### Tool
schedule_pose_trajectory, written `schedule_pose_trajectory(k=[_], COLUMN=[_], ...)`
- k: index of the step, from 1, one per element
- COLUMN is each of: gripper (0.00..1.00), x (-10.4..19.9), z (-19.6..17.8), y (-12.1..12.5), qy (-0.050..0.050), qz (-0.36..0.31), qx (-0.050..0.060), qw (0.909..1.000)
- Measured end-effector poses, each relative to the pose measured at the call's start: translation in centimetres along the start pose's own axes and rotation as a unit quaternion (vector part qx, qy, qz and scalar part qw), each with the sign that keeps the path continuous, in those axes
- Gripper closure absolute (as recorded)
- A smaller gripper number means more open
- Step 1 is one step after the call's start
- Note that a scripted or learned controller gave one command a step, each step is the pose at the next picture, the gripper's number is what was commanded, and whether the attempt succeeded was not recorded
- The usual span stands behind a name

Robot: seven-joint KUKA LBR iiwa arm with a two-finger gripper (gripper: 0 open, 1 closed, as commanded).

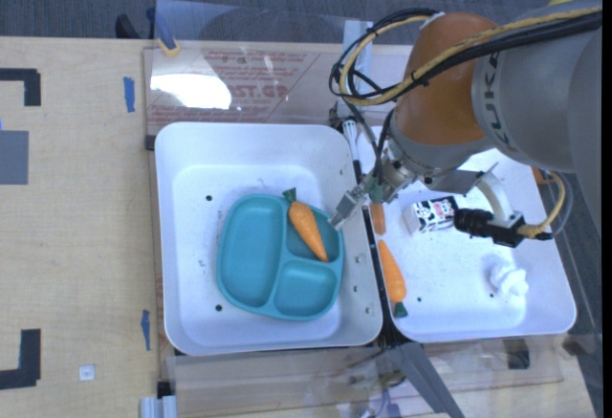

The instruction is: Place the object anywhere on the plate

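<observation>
Near frame centre the claw [346, 207] hangs open beside the carrot [308, 229] lying on the teal plate [251, 263].

Teal blue plate [273, 268], three sections. Orange carrot [308, 228] with dark green top on it. Second orange carrot [390, 276], green end, in the right bin. Both bins white: left bin [182, 215], right bin [535, 311]. Small white box [432, 213] with black print. White crumpled bit [507, 279]. Arm [535, 91] grey, orange band [445, 81]. Yellow and black cables [382, 53]. Counter [67, 234] light wood, black marks, blue tape.
</observation>
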State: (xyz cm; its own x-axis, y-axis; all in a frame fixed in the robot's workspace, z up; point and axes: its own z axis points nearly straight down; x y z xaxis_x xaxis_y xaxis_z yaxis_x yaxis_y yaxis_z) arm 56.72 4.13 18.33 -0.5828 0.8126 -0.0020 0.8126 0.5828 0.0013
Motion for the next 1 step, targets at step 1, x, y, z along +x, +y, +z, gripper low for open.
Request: schedule_pose_trajectory(k=[1], gripper=[0.00], x=[0.00], z=[0.00], y=[0.00], qy=[0.000], qz=[0.000], qx=[0.000], qw=[1.0000])
